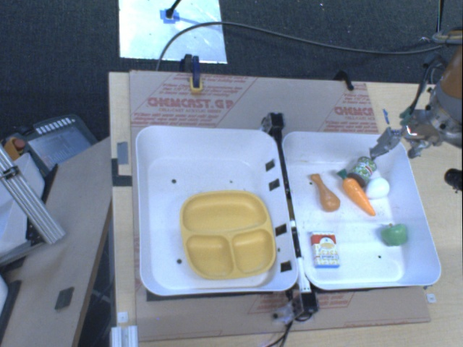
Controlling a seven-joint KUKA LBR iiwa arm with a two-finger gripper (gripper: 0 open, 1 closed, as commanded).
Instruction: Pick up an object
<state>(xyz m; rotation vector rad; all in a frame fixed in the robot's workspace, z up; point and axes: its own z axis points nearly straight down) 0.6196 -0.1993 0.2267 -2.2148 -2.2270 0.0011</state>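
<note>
Inside the right bin (416,215) lie a carrot (357,194), a white egg (377,188) and a small green-capped bottle (362,169) in a close cluster, a chicken drumstick (325,193) just left, a green pepper (394,234) lower right and a red box (326,250) below. Above the bottle, the gripper (396,140) hovers; fingers look parted, holding nothing, though blur makes this uncertain. Left bin (155,194) holds a yellow divided tray (226,233).

Robotics lab: clamped bins (217,139), cables (304,40), bench.
</note>
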